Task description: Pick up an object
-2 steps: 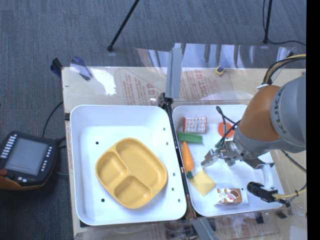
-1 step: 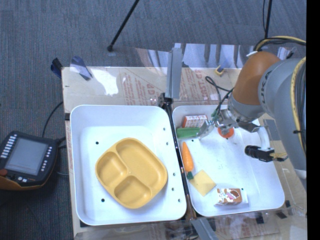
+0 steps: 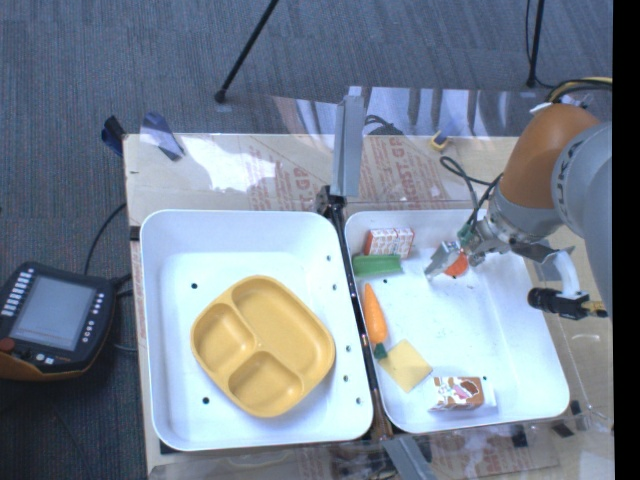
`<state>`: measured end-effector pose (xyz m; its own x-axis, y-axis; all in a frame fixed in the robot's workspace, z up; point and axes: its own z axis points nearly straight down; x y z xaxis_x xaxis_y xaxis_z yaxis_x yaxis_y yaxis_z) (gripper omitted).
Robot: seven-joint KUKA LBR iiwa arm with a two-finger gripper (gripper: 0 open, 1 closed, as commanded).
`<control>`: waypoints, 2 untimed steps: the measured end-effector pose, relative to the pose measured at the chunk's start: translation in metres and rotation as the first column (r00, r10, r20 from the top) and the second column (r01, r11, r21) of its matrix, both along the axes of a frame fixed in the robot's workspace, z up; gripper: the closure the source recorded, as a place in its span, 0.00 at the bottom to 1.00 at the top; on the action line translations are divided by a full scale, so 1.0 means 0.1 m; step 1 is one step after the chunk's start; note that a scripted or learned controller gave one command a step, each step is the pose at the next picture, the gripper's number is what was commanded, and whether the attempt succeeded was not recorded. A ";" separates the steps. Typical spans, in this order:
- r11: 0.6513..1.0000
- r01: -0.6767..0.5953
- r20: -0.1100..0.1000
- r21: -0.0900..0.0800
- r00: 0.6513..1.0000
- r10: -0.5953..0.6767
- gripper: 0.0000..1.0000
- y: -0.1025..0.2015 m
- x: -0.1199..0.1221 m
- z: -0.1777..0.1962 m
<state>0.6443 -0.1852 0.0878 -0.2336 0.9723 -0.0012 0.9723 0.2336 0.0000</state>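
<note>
A: In the camera view, what is hard to see?

B: The arm comes in from the right and its upper part is cut off by the edge. At the gripper there is a small orange-red thing, but it is too small and blurred to name. It sits right at the fingertips, between them as far as I can see, so the fingers look closed around it.

A: Where is that in the bins?

B: Over the right bin, near its back wall. To the left of the gripper a small carton lies, with a green piece just in front of it. A carrot lies along the left wall, and a yellow slice is just beside its lower end. Another packet lies near the front wall, well apart from the gripper.

A: And the left bin?

B: It holds a yellow divided plate. A handheld screen lies on the floor, partly cut off at the left.
</note>
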 end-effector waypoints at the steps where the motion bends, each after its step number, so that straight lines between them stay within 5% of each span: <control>1: 1.000 -0.006 0.001 0.000 1.000 0.006 1.00 0.02 0.01 0.10; 2: 1.000 -0.007 0.000 0.000 1.000 0.007 0.00 0.02 0.01 0.10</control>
